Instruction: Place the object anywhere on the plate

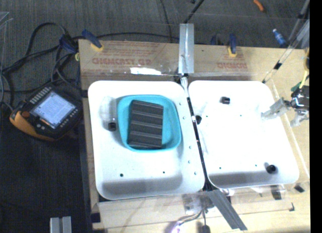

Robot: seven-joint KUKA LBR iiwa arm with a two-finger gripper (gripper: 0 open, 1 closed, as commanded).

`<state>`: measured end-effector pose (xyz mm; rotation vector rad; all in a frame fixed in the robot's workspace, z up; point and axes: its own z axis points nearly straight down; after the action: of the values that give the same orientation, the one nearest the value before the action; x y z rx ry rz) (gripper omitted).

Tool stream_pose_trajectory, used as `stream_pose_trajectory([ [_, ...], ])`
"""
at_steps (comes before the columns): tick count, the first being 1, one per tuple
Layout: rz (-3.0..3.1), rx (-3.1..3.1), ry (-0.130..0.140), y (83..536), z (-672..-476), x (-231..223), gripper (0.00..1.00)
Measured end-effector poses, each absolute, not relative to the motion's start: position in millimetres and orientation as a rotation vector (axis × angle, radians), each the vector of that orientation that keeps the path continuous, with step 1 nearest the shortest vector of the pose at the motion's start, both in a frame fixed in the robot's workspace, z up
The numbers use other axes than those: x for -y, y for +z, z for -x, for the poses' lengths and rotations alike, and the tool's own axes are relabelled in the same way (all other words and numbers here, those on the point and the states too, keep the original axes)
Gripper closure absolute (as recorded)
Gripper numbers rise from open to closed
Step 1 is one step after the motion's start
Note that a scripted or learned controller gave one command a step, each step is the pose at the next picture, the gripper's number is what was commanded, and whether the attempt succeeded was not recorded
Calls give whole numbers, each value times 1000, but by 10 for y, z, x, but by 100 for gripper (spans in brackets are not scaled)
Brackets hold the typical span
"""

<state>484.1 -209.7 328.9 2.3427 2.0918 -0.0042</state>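
Observation:
A light blue plate (173,126) lies in the left bin (146,181). A dark grey ribbed block (146,123) rests flat on the plate, covering most of its middle. My gripper (288,110) hovers at the right rim of the right bin (241,141), far from the plate, and I see nothing in it. A small black piece (225,100) lies near the back of the right bin, and another small black piece (270,168) sits near its front right corner.
In the left bin, a pale translucent item (105,107) and a small dark bit (111,125) lie just left of the plate. A metal divider post (186,51) stands behind the bins. A handheld control pendant (48,112) lies left of the bench.

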Motion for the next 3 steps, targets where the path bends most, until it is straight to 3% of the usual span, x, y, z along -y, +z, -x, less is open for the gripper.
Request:
stream_pose_trajectory([
  [3, -2343, -2092, -4, 3289, -4841, 2097, 0],
])
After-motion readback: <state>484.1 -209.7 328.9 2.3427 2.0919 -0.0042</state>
